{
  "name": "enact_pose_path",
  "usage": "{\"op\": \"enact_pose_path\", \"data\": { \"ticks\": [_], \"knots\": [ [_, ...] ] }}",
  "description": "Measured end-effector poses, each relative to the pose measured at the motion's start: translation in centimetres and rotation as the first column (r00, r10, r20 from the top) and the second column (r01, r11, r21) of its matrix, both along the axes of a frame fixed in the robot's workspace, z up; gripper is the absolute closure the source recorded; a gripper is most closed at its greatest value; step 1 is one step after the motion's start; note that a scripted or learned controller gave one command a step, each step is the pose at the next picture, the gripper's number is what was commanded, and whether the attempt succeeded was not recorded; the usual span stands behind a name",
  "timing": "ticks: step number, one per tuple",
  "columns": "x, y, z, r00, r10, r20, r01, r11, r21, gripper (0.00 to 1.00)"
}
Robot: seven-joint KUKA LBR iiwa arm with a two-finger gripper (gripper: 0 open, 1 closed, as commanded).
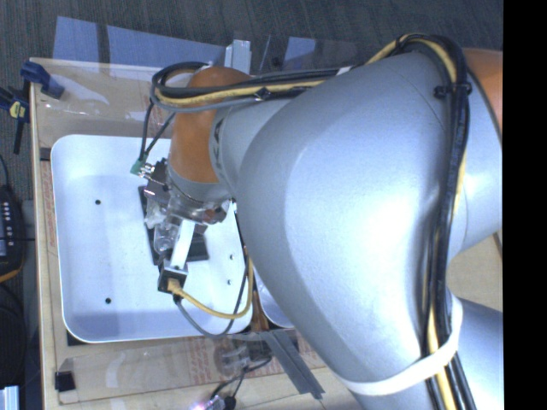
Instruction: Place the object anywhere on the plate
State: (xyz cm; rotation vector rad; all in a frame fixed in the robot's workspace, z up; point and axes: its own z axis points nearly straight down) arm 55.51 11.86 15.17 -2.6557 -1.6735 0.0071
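The pincer (165, 231) hangs low, the bin (94, 229) just beneath; whether it is open or closed cannot be told. It should confirm a grip on the object before seeking the plate.

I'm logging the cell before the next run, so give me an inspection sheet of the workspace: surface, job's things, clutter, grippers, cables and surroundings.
surface: white bin on the bench, a few small dark dots on its floor; a sliver of the second bin shows past the arm.
job's things: nothing seen for sure; a dark shape beside the gripper is too hidden to name.
clutter: nothing seen.
grippers: gripper low over the white bin's right half; open or shut cannot be told.
cables: black and yellow bundle runs along the arm; a yellow cable loops below the wrist.
surroundings: blue clamp at the bench's upper left corner; dark carpet beyond.
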Motion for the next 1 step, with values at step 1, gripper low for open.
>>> {"op": "enact_pose_path", "data": {
  "ticks": [1],
  "knots": [
    [-0.20, 3.71, -2.38, 0.963, -0.271, 0.000, 0.271, 0.963, -0.001, 1.00]
  ]
}}
